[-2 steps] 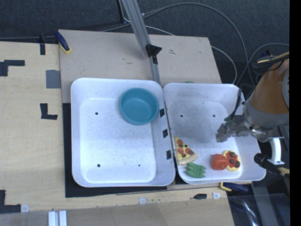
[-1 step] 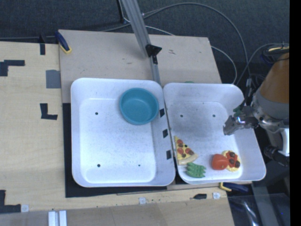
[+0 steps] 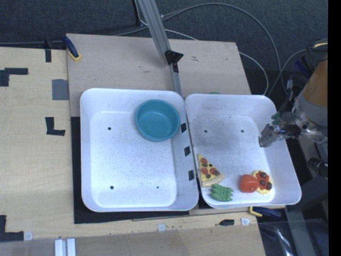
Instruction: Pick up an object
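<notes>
The right bin [image 3: 224, 111] holds a pizza-slice toy [image 3: 208, 171] near its left wall, a green leafy toy [image 3: 221, 193] just below it, and a red tomato-like piece [image 3: 248, 183] touching a small round pizza toy [image 3: 263, 181] at the front right. A blue bowl [image 3: 157, 120] sits upright in the back right corner of the left bin [image 3: 106, 143]. My gripper [image 3: 268, 137] hangs over the right bin's right side, above and behind the tomato piece, with nothing visibly held.
A grey metal pole [image 3: 157, 31] slants down from the top to the gap between the bins. Cables [image 3: 256, 41] loop across the dark floor behind the right bin. The wooden bench [image 3: 32, 143] stretches out to the left.
</notes>
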Motion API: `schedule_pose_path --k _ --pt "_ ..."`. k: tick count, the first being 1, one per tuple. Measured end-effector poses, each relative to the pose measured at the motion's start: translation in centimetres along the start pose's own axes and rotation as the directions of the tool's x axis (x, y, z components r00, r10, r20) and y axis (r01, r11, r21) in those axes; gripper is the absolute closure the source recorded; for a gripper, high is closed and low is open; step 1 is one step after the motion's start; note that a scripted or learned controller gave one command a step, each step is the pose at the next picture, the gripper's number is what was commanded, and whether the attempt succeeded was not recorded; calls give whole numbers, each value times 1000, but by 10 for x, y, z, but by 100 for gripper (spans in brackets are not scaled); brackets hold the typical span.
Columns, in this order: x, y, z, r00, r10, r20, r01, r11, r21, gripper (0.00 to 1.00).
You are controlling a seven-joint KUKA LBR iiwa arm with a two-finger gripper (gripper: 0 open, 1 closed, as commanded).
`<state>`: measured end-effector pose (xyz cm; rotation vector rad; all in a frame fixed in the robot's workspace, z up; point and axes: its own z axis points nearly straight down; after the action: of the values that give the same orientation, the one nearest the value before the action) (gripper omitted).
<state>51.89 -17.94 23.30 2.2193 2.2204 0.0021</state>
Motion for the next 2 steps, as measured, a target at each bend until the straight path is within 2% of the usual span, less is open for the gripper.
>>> schedule_pose_path --k 2 --pt "98 42 16 1000 -5 -2 5 1000 4 100"
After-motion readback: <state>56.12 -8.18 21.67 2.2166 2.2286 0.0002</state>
